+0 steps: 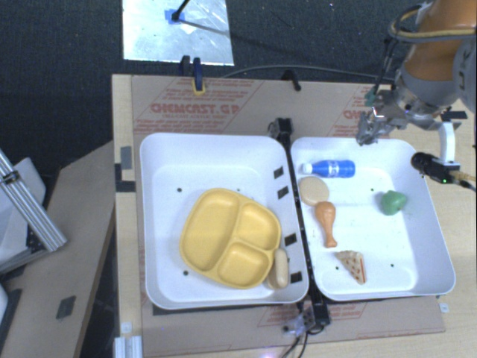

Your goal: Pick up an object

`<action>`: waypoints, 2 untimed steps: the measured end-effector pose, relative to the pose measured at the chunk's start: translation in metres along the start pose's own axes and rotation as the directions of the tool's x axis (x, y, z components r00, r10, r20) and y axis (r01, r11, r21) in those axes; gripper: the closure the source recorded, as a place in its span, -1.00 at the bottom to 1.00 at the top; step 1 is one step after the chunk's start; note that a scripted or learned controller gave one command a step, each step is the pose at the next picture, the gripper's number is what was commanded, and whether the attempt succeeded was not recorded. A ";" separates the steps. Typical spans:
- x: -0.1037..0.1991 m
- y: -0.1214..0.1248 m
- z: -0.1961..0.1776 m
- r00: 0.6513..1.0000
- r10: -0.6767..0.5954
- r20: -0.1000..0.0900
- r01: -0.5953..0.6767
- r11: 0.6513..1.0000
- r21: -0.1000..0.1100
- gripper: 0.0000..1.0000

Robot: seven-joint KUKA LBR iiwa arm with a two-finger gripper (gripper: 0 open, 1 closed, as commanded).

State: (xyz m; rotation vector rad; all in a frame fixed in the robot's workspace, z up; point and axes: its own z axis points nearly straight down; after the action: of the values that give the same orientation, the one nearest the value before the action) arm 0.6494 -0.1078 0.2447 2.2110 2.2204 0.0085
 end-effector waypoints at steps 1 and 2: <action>0.000 0.002 -0.039 1.000 -0.001 -0.001 0.001 1.000 0.003 1.00; 0.043 -0.008 -0.036 1.000 -0.004 -0.003 0.004 1.000 0.008 1.00</action>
State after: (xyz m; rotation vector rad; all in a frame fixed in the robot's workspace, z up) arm 0.6413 -0.0645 0.2811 2.2122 2.2301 0.0031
